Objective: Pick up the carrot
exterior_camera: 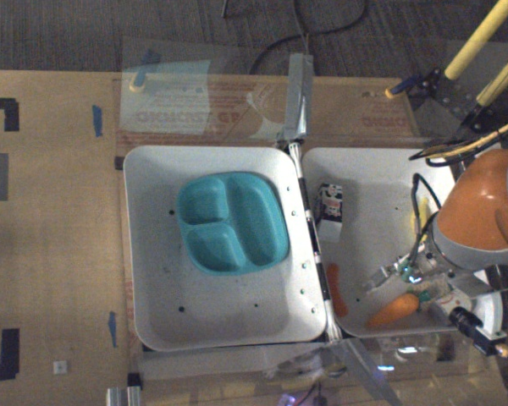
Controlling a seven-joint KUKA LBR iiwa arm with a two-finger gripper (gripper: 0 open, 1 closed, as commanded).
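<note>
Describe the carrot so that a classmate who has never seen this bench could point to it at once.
Start at the right bin, the one the grey and orange arm reaches into. Go to the bin's near edge, just below the gripper, where the carrot lies on its side. It is thick and orange with a green top, unlike the thin reddish stick by the bin's left wall and the small black-and-white carton farther back.

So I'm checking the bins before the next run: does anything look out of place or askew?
Mostly tidy. The teal divided plate sits rotated in the left bin. In the right bin, a small orange stick lies against the left wall, apart from the carrot near the gripper.
</note>
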